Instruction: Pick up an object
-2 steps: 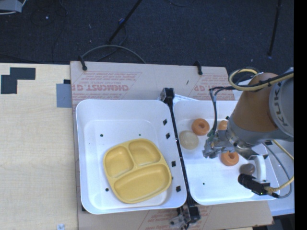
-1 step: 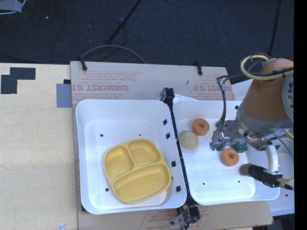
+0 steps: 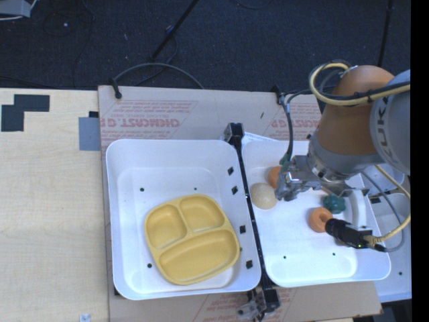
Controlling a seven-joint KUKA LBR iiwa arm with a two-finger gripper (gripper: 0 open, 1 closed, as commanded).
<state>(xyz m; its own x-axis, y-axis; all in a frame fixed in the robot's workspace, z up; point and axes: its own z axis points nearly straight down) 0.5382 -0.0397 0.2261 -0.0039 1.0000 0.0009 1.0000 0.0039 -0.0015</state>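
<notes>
Nothing's lifted yet: the gripper (image 3: 289,185) hangs low in the right bin (image 3: 315,267) beside the beige ball (image 3: 263,196), jaw state impossible to tell.

A pale wooden bench (image 3: 47,200) bears cardboard (image 3: 154,116) (printed) under two white bins (image 3: 127,159).

Cream ball (image 3: 263,196), orange ring (image 3: 319,219), teal piece (image 3: 334,203): right bin.

A divided tray (image 3: 193,238) lies in the left bin (image 3: 127,180); a ball (image 3: 263,196) sits in the right bin (image 3: 301,263), near the shared wall.
</notes>
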